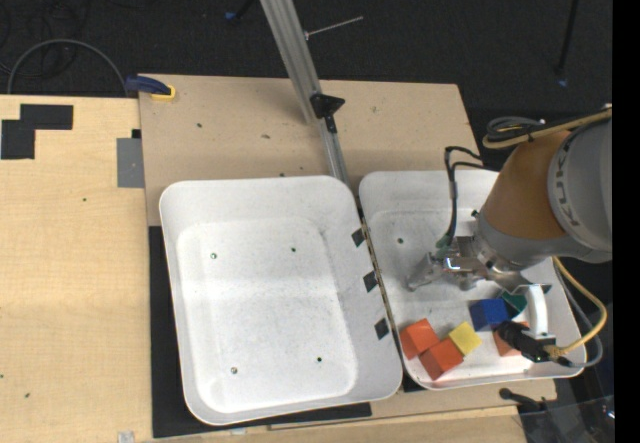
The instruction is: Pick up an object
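Blocks, orange [419, 335], yellow [464, 338] and blue [489, 314], are lying clustered in the right bin [400, 206]; the pincer [428, 273] is hovering beside them, spread, pinching nothing.

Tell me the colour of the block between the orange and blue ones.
Yellow, seen in the camera view.

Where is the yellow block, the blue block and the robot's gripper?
yellow block [464, 338], camera view, middle of its top face.
blue block [489, 314], camera view, middle of its top face.
gripper [428, 274], camera view, at its tip over the right bin.
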`<state>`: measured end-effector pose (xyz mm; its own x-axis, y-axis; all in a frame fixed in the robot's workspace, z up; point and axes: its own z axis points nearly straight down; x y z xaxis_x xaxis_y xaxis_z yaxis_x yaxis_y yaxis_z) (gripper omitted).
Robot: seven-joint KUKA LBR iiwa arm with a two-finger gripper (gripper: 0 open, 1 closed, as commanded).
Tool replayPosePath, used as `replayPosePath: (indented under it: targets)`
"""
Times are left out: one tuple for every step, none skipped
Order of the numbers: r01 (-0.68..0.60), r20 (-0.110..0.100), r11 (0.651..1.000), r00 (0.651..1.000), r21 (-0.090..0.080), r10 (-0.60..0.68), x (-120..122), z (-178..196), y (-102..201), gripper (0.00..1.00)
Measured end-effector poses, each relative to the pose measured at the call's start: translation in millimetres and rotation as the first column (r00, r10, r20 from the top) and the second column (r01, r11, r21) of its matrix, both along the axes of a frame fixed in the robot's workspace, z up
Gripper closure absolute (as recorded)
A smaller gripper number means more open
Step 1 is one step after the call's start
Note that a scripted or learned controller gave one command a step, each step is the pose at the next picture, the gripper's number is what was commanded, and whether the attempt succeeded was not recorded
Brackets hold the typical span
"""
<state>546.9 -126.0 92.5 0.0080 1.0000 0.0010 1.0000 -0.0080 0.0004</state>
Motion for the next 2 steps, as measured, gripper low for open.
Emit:
replayPosePath:
  targets:
    - [-0.01, 0.002, 1.0, 1.0, -0.003, 0.01, 60.6, -1.5, -41.5, 0.0]
    - [-0.01, -0.002, 1.0, 1.0, 0.001, 0.01, 60.7, -1.8, -44.1, 0.0]
